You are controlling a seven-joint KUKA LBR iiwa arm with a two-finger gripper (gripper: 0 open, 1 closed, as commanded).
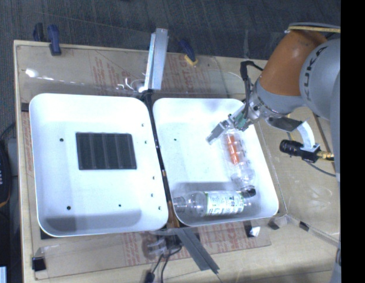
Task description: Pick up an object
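— So, what lies around the bench [70, 69]?
— Dark carpet; two white bins on it, left bin [52, 211] bearing a dark grille [105, 151].
— And the gripper [220, 131]?
— Over the right bin [182, 158]; its grip I cannot tell. Two bottles: clear bottle [211, 203] along the near wall, orange-labelled bottle [236, 157] beside the gripper.

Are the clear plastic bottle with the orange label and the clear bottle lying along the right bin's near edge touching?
Cannot tell. In the camera view the orange-labelled bottle's dark cap meets the other bottle, hiding any gap.
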